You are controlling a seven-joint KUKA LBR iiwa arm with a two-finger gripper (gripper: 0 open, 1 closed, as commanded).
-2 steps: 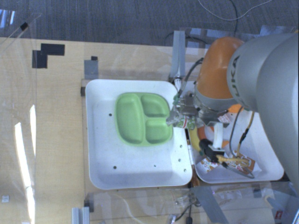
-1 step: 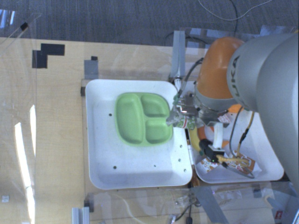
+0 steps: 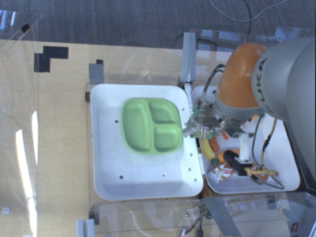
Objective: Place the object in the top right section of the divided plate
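The gripper (image 3: 196,126) hangs just off the plate's right edge, level with the ridge between the plate's two small sections and above the strip where the two bins meet. Whether it is open, closed or gripping something cannot be told: its tip is a blur of green and red flecks, and no separate thing can be made out there.

The plate (image 3: 143,127) is pale green with rounded corners and lies flat in the upper middle of the left bin (image 3: 113,172). It has one long section on its left side and two smaller ones stacked on its right. All three sections, the top right one included, show bare green.

To the right of the plate, past the gripper, is the right bin (image 3: 286,149). A short yellow piece (image 3: 208,151) lies there, below and right of the plate's lower right corner. A small orange piece (image 3: 216,143) is just beside it on the far side from the plate, and a printed card (image 3: 222,173) lies lower still. Which of these is the object cannot be told.

The arm (image 3: 281,73) stretches away to the plate's right, and its orange band (image 3: 239,78) sits above the gripper. The wooden bench (image 3: 59,132) spreads out to the plate's left, and black tape marks (image 3: 49,57) lie up and left of the plate.
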